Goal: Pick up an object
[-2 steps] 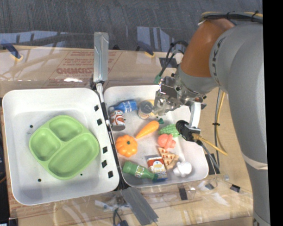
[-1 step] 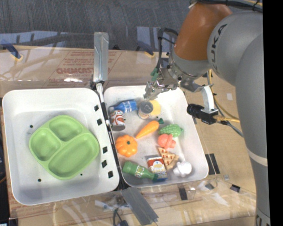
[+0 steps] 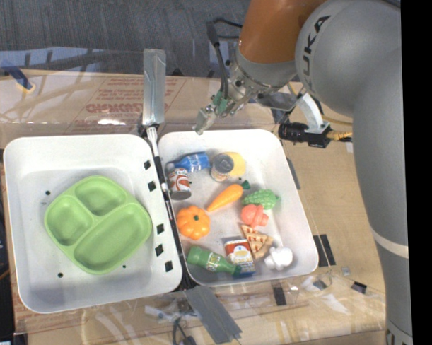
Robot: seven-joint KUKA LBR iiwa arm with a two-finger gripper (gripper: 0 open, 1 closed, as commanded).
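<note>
Arm enters from the right of the camera view, orange band uppermost, wrist tilted down toward the far rim of the right bin (image 3: 296, 201). Gripper (image 3: 204, 123) hangs above that rim near the bin's back-left corner, clear of all contents; whether it is released or clenched cannot be told from this angle, and nothing is seen in its grasp.

Right bin holds the candidate objects, all resting on the bin floor: blue can (image 3: 193, 162) and yellow-lidded jar (image 3: 226, 166) along the back, a small red-and-white can (image 3: 179, 182) by the left wall, toy carrot (image 3: 225, 197) in the middle, toy pumpkin (image 3: 193, 222) left of centre, broccoli piece (image 3: 261, 198) and a red fruit (image 3: 253, 214) on the right, pizza slice (image 3: 256, 240), small carton (image 3: 239, 254), green bottle (image 3: 210, 260) lying on its side at the front, white piece (image 3: 280, 257) in the front-right corner.

Left bin (image 3: 20, 232) carries a green divided plate (image 3: 97, 223).

Progress, judged: nothing lifted yet. No object is picked out by the gripper's position; the blue can lies nearest beneath it. Remaining: descend into the bin, close on one item, lift clear
</note>
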